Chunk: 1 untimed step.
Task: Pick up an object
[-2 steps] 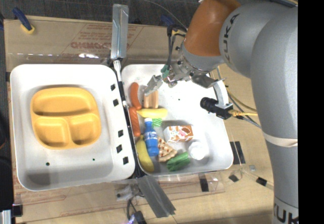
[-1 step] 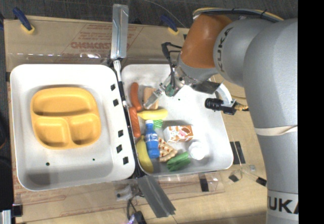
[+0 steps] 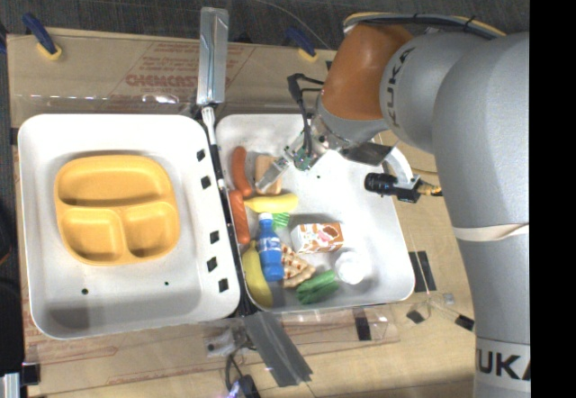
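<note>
The gripper (image 3: 301,156) hangs low over the back part of the right bin (image 3: 387,234), and from where I stand I cannot tell how it is set or whether it has anything.

Take the small carton (image 3: 317,236) with the red and white print as the landmark. The gripper sits up-view of it and a shade to its left. Just beside the gripper, toward the bin divider, lies a brownish piece (image 3: 266,172), and beyond that a hot dog (image 3: 238,169), its long axis running up and down the view alongside the divider. A yellow banana-like piece (image 3: 273,203) lies crosswise, left and up-view of the carton.

My guess is the brownish piece is the nearest candidate: it lies to the gripper's left and slightly toward the carton, seemingly touching or nearly so. With only 1 arm here, the move turns on that short leftward offset.

The left bin (image 3: 36,234) holds a yellow divided tray (image 3: 115,205), well apart from the carton.
</note>
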{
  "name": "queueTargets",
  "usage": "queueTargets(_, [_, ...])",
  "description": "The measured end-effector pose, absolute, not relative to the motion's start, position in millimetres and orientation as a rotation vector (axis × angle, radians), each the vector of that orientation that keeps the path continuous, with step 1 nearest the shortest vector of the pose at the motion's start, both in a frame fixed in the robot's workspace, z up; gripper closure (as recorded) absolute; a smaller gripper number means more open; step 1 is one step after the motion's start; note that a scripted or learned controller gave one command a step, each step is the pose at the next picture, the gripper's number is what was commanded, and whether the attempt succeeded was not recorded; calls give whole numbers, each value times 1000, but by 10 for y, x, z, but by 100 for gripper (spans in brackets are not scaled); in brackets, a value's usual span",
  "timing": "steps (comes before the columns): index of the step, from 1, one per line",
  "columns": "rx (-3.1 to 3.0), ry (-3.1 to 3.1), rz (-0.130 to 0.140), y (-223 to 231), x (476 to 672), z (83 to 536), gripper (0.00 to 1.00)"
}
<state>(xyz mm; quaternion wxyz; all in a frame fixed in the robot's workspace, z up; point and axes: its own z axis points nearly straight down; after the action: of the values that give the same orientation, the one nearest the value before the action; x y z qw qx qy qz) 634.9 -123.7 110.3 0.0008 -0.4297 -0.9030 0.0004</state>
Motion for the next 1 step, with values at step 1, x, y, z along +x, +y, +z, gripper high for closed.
queueTargets(1, [-1450,-2784,1,-1116,6225,924,0])
